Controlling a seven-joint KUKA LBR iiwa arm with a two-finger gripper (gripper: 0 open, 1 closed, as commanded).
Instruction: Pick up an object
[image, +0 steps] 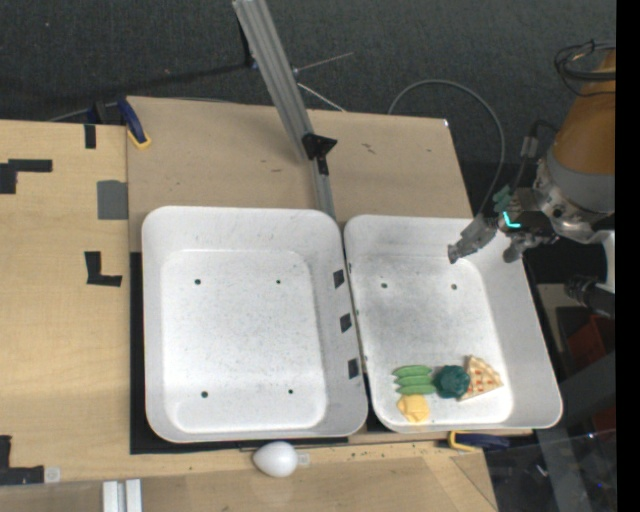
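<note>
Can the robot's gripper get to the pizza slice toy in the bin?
Probably yes. The gripper hangs over the right bin's far end, and the pizza slice lies uncovered near the front, with bare floor between.

A white egg-shaped thing (276, 459) lies on the bench (230, 140); a metal pole (285, 85) slants above.

camera: my one fixed view, above the bench (250, 140), slanted down
bins: both in frame
arm: enters at 3 o'clock
</note>
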